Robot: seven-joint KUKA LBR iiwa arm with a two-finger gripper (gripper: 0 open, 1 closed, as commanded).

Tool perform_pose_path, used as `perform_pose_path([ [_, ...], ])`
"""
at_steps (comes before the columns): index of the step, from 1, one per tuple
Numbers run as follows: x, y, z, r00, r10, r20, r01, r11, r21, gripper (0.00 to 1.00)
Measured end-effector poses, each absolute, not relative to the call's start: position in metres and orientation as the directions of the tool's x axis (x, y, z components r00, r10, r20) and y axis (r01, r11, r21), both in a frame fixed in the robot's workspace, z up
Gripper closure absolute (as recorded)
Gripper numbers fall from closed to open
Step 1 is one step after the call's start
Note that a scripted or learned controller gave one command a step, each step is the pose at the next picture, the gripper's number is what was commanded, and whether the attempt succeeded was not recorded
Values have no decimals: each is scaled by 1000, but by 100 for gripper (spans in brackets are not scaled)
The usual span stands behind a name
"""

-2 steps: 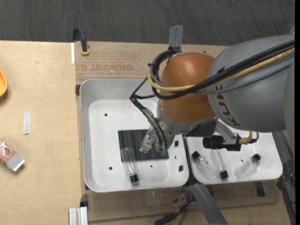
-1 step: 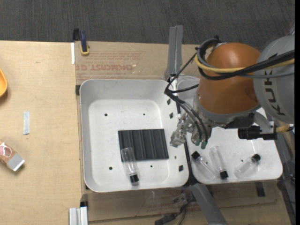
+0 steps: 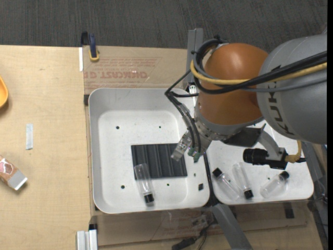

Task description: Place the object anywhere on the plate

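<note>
The dark ribbed plate (image 3: 158, 160) serves as the landmark; it lies flat on the floor of the left white bin (image 3: 104, 139), toward that bin's right side.

Far to the left of the plate, on the tan table (image 3: 47, 191), an orange thing (image 3: 2, 92) shows at the table's left edge, a small grey strip (image 3: 29, 136) lies below it, and a reddish-and-grey packet (image 3: 10, 173) lies lower still. Up and to the left of the plate, beyond the bin's far rim, a blue-and-yellow clamp (image 3: 92, 47) grips the table's edge.

A clear vial with a dark cap (image 3: 143, 184) lies in the left bin with its upper end overlapping the plate's lower left corner and its capped end on the white floor just below the plate.

At the plate's right edge, the claw (image 3: 181, 151) points down and to the left, its tip over the plate's upper right corner; whether it is released or clenched cannot be told, and nothing is seen between its fingers. The arm's orange band (image 3: 231, 82) bulks up and to the right of the plate.

Right of the plate, in the right white bin (image 3: 302, 191), lie three more clear vials (image 3: 237, 178), spread across its floor.
</note>
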State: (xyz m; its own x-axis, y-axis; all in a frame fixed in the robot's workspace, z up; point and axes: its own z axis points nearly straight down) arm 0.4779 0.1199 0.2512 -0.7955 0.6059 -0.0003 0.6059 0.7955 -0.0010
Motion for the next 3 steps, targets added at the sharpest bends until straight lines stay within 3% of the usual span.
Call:
perform_pose_path([
  [1,479,119,259,-795,606,-1,606,795,-2,100],
  [2,478,155,228,-849,529,1,529,849,-3,100],
  [3,481,110,262,-863,506,-1,506,863,-1,100],
])
